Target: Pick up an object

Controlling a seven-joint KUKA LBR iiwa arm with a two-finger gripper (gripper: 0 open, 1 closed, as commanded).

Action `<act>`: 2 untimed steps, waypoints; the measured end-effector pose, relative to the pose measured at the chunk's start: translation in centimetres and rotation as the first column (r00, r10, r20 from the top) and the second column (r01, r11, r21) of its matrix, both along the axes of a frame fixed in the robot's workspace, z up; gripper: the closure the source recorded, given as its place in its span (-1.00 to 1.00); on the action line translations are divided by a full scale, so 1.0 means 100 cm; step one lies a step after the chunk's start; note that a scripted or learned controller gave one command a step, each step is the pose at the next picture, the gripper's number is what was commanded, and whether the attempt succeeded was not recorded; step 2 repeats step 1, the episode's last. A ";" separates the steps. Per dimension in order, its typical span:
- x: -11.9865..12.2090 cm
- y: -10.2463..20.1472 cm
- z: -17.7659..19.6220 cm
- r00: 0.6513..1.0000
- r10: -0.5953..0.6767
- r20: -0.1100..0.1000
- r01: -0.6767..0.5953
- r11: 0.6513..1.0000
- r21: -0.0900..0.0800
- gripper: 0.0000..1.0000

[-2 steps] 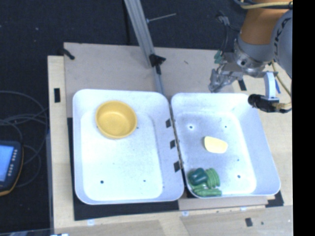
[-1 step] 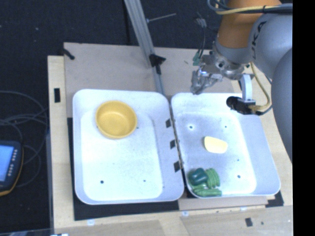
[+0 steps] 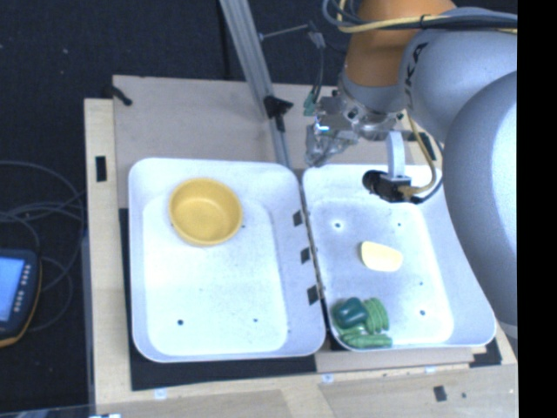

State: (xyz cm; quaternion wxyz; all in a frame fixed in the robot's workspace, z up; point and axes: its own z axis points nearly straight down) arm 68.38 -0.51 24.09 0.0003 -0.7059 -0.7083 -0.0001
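A yellow bowl (image 3: 205, 211) sits upright in the upper left of the left bin (image 3: 218, 320). In the right bin (image 3: 435, 320) a pale yellow wedge-shaped object (image 3: 380, 256) lies near the middle. A green object (image 3: 361, 318), partly dark green and partly lighter green, lies at that bin's near left corner. My gripper (image 3: 324, 151) hangs above the far left corner of the right bin, close to the divide between the bins, well away from all three objects. Nothing shows under it.
A grey metal post (image 3: 252, 68) slants up from the bench behind the bins, just left of the gripper. The big grey arm fills the right side above the right bin's edge. A handheld screen device (image 3: 16, 293) lies off the bench at left.
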 end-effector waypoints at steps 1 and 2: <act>-0.003 0.050 0.010 1.000 0.000 0.001 0.000 1.000 0.001 1.00; -0.003 0.050 0.010 1.000 0.000 0.001 0.000 1.000 0.001 1.00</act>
